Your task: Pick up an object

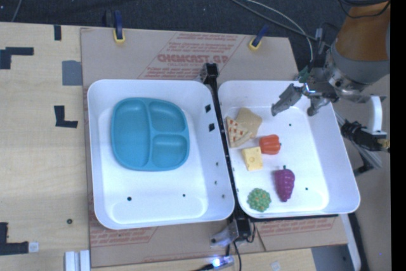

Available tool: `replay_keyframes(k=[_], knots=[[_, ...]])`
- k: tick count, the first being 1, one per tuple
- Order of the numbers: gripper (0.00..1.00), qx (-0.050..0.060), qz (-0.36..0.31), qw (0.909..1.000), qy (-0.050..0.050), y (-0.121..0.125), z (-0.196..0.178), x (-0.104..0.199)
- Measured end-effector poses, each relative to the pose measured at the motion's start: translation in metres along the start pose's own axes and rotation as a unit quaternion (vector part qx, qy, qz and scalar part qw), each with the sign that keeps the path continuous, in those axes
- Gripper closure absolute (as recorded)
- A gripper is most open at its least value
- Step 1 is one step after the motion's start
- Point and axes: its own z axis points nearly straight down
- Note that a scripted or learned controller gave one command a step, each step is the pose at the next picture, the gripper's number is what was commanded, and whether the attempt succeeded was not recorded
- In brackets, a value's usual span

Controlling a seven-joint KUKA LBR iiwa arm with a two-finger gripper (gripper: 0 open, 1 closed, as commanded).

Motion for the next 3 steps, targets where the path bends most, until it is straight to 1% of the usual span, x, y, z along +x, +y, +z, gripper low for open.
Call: replay_keyframes(k=[1,2,3], knots=[[0.0,-0.008,0.0,1.0,0.0,0.055,0.168,0.019],[1.0,-0.008,-0.001,1.0,0.001,0.056,0.157,0.02],[1.0,-0.009,0.002,0.9999,-0.004,0.027,-0.045,-0.053]])
